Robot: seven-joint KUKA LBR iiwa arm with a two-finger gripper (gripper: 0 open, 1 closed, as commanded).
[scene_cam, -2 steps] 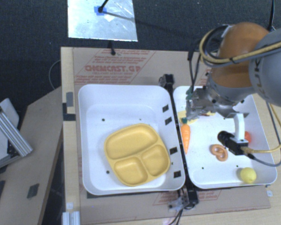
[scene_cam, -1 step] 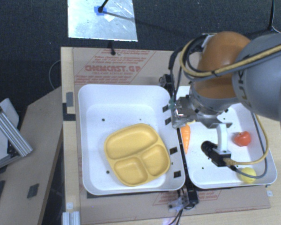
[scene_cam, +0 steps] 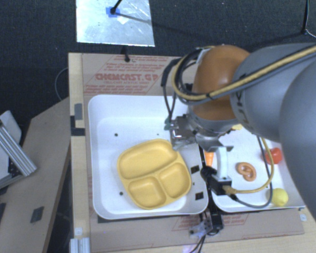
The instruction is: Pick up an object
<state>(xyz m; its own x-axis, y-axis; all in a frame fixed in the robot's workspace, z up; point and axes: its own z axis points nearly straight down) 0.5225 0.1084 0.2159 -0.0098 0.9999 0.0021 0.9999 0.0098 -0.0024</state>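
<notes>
End effector over the seam between two bins, no object lifted as far as can be seen.

The arm point(scene_cam: 263, 83) reaches in from three o'clock, and its end effector point(scene_cam: 200, 141) hangs over the boundary of the two bins; the wrist hides it, so I cannot tell its state or contents. In the left bin point(scene_cam: 102, 141) a yellow divided tray point(scene_cam: 154, 173) lies toward six o'clock. In the right bin point(scene_cam: 253, 202) lie a pretzel point(scene_cam: 246, 170), a red ball point(scene_cam: 275, 154), a lemon point(scene_cam: 279, 196) and an orange piece point(scene_cam: 209, 157) just beneath the wrist. Judging by this, the pick seems not yet done: grasping and lifting remain.
</notes>
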